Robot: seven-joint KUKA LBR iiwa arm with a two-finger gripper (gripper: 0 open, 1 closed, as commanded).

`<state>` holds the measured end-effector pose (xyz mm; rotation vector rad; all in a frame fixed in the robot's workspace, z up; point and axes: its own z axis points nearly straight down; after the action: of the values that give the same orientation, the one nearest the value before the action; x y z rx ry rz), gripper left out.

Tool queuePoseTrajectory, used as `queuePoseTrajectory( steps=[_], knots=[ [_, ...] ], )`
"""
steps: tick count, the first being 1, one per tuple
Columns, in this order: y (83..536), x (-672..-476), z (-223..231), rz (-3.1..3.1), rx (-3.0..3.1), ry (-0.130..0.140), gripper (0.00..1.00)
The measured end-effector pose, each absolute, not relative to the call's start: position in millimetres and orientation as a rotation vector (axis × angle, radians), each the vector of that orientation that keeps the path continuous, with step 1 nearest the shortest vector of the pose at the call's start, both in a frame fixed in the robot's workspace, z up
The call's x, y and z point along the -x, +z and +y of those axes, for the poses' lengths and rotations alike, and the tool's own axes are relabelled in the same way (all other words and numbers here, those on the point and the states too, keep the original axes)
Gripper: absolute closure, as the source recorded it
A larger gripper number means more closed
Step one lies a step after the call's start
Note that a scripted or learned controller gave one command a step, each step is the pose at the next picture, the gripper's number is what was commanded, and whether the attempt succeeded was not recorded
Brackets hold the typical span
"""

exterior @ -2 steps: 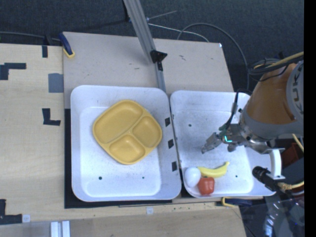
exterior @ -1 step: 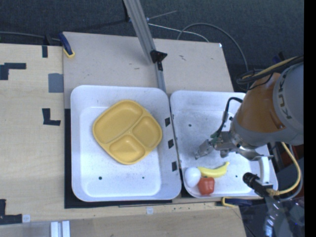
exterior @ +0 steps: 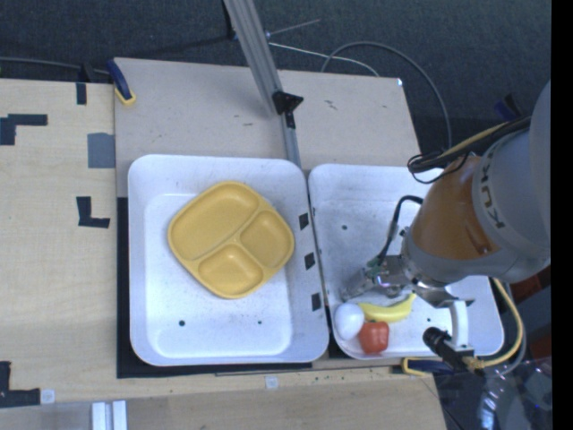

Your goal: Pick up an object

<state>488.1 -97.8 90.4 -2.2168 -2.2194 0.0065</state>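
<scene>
A yellow banana point(exterior: 388, 310) lies near the front of the right bin point(exterior: 354, 195). Beside it sit a white egg-like ball point(exterior: 348, 319) and a red tomato point(exterior: 374, 336), all close together at the bin's front left. My gripper point(exterior: 383, 279) hangs low over the bin, just above and behind the banana, under the orange wrist band. Its fingers sit right at the banana's upper edge.
The left bin point(exterior: 148, 330) holds a yellow three-compartment tray point(exterior: 230, 238). A metal pole point(exterior: 260, 52) slants across the bench behind the bins. Cables loop at the back right. The arm's bulk covers the right bin's right half.
</scene>
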Motion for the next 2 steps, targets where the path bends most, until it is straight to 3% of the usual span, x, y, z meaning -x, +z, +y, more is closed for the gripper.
queuePoseTrajectory(
  steps=[1, 2],
  knots=[
    [103, -488.4, -97, -2.22, 2.214, 0.004, 1.0],
    [165, -490.3, -95, -2.226, 2.221, -0.004, 1.0]
  ],
)
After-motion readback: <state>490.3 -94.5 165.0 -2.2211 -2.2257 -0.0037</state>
